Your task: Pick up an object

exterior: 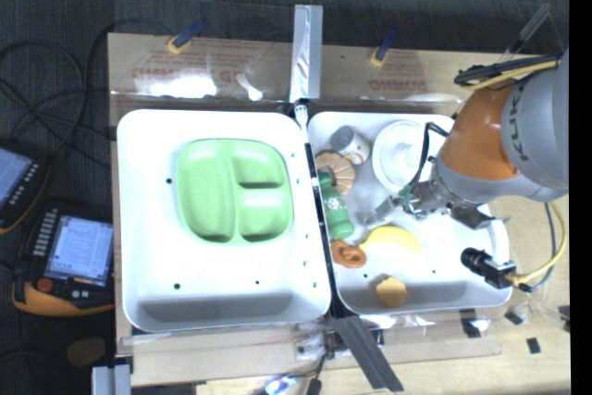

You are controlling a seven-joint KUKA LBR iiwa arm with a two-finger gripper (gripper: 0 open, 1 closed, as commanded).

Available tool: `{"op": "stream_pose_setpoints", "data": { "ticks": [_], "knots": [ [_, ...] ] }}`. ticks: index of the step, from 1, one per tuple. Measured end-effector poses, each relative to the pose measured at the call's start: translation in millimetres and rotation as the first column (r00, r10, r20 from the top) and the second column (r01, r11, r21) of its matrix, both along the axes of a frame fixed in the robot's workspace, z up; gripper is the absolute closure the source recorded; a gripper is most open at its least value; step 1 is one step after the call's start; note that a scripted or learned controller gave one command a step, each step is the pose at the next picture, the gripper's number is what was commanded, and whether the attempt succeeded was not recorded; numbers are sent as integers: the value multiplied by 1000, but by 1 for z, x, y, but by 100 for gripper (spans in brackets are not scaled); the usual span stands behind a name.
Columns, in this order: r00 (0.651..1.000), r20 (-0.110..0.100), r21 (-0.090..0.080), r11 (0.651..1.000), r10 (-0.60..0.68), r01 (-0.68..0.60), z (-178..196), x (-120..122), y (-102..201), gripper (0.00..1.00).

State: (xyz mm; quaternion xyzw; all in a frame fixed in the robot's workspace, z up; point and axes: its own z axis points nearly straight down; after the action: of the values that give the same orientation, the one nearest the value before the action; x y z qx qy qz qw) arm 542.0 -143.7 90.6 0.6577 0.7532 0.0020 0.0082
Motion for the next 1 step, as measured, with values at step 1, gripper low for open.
{"op": "stream_pose_setpoints", "data": {
  "ticks": [1],
  "knots": [
    [955, 2, -5, 955, 297, -297, 0, -44, 21, 0]
  ]
}}
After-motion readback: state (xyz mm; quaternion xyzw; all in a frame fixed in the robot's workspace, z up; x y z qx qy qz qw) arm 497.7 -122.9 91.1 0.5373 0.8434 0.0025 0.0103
